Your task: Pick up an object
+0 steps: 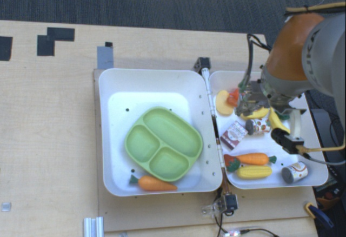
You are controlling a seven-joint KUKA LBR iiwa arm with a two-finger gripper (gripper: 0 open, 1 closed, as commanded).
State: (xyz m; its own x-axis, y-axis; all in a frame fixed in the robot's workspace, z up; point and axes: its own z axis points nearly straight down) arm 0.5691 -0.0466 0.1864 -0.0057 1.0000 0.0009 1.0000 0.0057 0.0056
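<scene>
The pincer (253, 105) hangs low over the right bin's (316, 179) far end, its spread not discernible, with a small can (258, 126) lying crosswise just nearside of it.

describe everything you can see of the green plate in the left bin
The green plate is a pale green, rounded-rectangle divided tray that looks like matte plastic, with three compartments: two smaller ones and a longer one along its upper right side. All three are bare. It lies flat, turned at a diagonal, near the middle of the left bin. A toy carrot lies just beyond its lower edge, close enough that contact cannot be told. The claw is away over the other bin.
</scene>
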